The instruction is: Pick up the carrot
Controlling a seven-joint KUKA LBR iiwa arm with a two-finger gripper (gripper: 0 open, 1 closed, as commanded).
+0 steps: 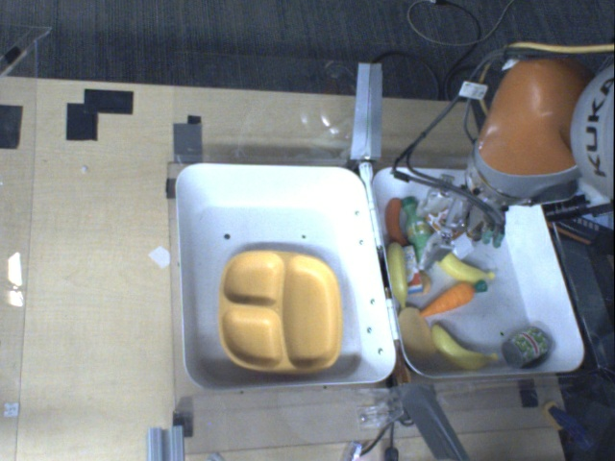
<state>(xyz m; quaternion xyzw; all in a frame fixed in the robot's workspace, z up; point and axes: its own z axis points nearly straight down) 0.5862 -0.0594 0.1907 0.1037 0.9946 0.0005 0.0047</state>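
Carrot: one, orange, lying mid right bin, apart from the walls.
Bananas: three; one just above the carrot, one below, one along the left wall.
Gripper: above the bin's upper part; fingers' gap cannot be told.
Left bin: one yellow tray.

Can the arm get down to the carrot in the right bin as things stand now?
Probably yes. The carrot lies uncovered, its top free, just below the tool. A banana sits close beside it and might crowd the grasp.
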